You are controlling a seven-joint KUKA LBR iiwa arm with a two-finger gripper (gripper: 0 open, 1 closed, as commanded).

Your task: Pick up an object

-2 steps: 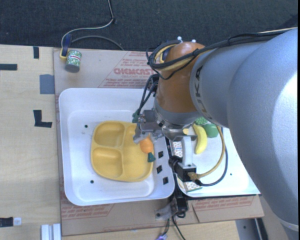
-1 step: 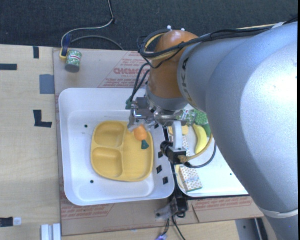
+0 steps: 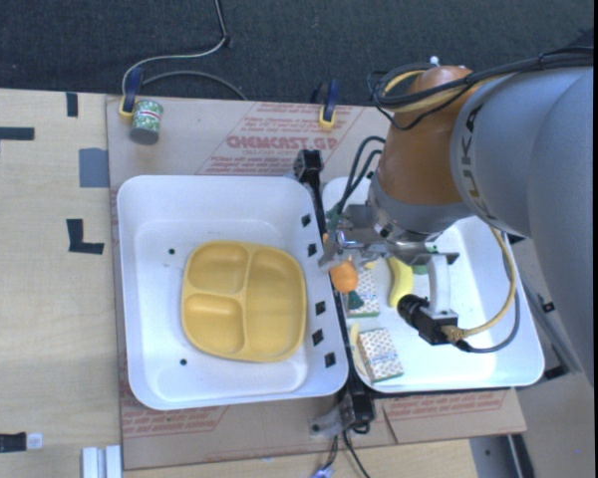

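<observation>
From the camera above, my arm (image 3: 508, 137) comes in from the right and bends down over the right bin (image 3: 518, 366). My fingers (image 3: 341, 252) sit low at that bin's left wall, close to the rim it shares with the left bin (image 3: 149, 267). My wrist covers them from this angle, so I cannot tell whether they are apart or together.

A small orange piece (image 3: 345, 275) lies right under them, against the left wall of the right bin. I cannot tell whether I am touching it or have any hold on it. Just right of it lies a yellow piece (image 3: 401, 282), partly under my wrist. Below the orange piece is a green-and-white packet (image 3: 365, 303), and nearer the front edge a patterned box (image 3: 379, 354) lies tilted on the bin floor.

In the left bin a yellow plate (image 3: 244, 300) with three compartments lies flat, near the middle.

Both bins rest on a cardboard sheet (image 3: 249, 137) with red print, spread on the counter (image 3: 40, 297). At the sheet's far left corner stands a small green-and-white can (image 3: 147, 120), and a yellow clamp (image 3: 328, 118) grips its far edge.
</observation>
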